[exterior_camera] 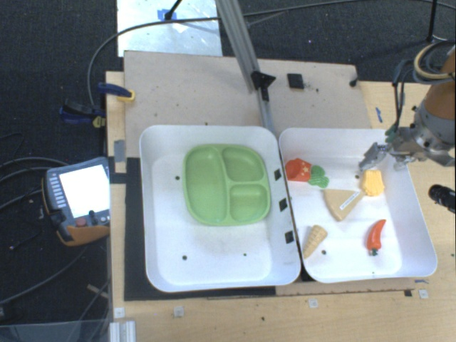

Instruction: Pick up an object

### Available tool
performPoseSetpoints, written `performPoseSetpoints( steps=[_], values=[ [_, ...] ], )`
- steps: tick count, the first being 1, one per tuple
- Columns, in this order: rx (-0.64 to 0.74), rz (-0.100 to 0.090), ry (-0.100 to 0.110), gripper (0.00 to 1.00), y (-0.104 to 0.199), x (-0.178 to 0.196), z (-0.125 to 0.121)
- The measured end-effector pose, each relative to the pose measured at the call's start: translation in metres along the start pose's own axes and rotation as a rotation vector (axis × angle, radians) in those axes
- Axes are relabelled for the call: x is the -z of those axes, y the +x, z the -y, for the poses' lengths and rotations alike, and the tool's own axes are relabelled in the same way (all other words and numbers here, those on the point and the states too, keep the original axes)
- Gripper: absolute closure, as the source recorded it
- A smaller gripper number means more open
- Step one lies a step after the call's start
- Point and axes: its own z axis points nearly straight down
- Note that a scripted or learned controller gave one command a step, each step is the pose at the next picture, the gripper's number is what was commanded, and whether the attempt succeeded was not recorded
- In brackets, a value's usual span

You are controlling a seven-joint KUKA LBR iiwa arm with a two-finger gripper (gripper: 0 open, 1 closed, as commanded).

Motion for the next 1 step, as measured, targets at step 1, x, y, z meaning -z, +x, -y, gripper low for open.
performPoseSetpoints(
  steps=[1],
  values=[
    [-0.005,0.000,0.000,0.00,-0.0012,-0.0509,0.0099]
  ],
)
